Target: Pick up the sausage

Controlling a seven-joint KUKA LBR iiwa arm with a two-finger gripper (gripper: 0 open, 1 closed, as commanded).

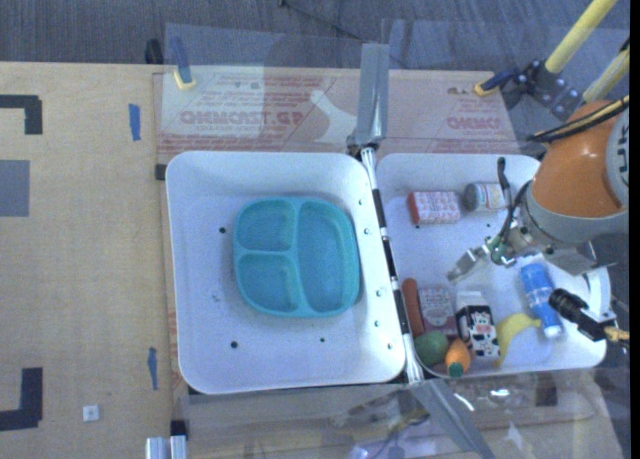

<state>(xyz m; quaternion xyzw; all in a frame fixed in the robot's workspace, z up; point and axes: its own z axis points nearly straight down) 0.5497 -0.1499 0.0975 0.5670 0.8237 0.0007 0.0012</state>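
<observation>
two white bins are seen side by side: the left bin (200, 347) holds a teal plate (297, 256), and the right bin (440, 175) holds the clutter. the sausage (412, 306) is found against the right bin's left wall, lying lengthwise along it, reddish brown, with a small packet (436, 303) just beside it and a green fruit (432, 348) near its lower end. a carrot (457, 357), a cow-print carton (479, 332), a banana (514, 330), a blue bottle (540, 297), a red-and-white box (434, 207) and a small jar (486, 194) are also scattered there.

the gripper (478, 259) is seen over the middle of the right bin, reached in from the right, apart from the sausage and to its right. nothing is seen between its tips; whether the jaws are open or closed cannot be told at this size.

the approach step is judged to be in hand, with no grasp yet made. for the next move, the gripper would need to be shifted toward the left wall and turned so that the sausage is spanned across its narrow width; room is tight there between wall and packet, so a clean descent would be called for.
</observation>
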